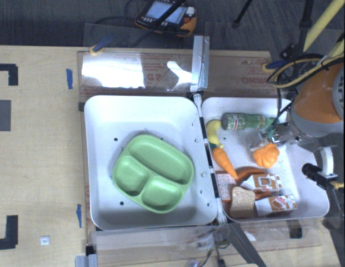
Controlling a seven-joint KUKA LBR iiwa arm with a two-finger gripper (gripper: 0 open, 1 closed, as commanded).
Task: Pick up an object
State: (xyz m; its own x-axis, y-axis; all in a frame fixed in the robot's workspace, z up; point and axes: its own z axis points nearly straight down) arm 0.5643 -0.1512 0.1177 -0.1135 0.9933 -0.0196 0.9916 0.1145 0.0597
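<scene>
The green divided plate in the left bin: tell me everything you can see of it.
The green divided plate is a pale green tray with rounded corners and three compartments: one long one along its far side and two smaller ones nearer the camera. It looks like smooth matte plastic and nothing lies in it. It lies flat and right side up, turned at a slant to the bin's walls, near the middle of the left bin. It rests on the bin's floor, clear of its walls.

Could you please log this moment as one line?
gripper over right bin | beside orange toy | nothing visibly held | tray in left bin
</scene>
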